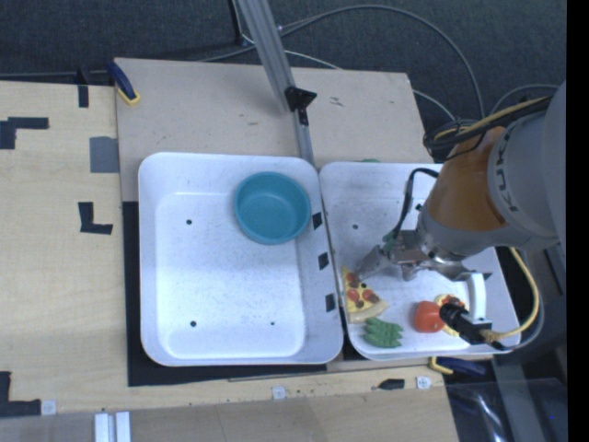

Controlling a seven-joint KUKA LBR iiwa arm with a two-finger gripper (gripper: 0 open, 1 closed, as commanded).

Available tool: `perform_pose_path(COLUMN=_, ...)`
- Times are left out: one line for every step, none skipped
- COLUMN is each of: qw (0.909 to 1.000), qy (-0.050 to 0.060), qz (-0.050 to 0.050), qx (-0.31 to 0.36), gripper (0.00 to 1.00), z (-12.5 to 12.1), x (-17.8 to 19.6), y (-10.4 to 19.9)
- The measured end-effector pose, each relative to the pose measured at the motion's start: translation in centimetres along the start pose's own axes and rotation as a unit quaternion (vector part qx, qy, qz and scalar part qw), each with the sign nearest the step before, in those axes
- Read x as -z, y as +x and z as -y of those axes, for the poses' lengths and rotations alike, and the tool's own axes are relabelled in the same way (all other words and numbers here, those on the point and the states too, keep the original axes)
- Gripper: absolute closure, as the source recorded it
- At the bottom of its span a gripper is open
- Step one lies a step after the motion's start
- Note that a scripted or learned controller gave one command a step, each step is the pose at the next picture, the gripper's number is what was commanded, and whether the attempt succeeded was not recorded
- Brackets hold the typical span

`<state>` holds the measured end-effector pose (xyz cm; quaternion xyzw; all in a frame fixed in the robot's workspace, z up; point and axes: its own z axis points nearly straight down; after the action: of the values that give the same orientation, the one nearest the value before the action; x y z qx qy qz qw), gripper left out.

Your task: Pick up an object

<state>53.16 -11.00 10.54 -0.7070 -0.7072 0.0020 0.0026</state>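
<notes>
Hanging low over the right bin [336,201], the claw [391,258] sits just beside the pizza-slice toy [362,299] near the divider, with the green toy [383,333] and the red tomato toy [427,316] along the front wall; whether it is open or closed I cannot tell. All three look light, hard and slick, best pinched across the narrow width. From the right, the arm bends steeply down at the wrist.

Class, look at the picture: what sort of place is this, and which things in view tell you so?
Probably a robotics lab bench: a grey arm reaches over two white bins, with loose cables behind and toy food for picking.
</notes>
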Motion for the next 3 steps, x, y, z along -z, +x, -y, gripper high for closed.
perform_pose_path(qw=1.0000, qy=-0.003, qz=0.000, qx=0.000, gripper=1.00, z=-0.1, x=1.3, y=0.0)
perform_pose_path(qw=1.0000, qy=-0.004, qz=0.001, qx=0.000, gripper=1.00, z=-0.8, x=5.7, y=0.0)
perform_pose_path(qw=1.0000, qy=-0.004, qz=0.001, qx=0.000, gripper=1.00, z=-0.9, x=9.8, y=0.0)
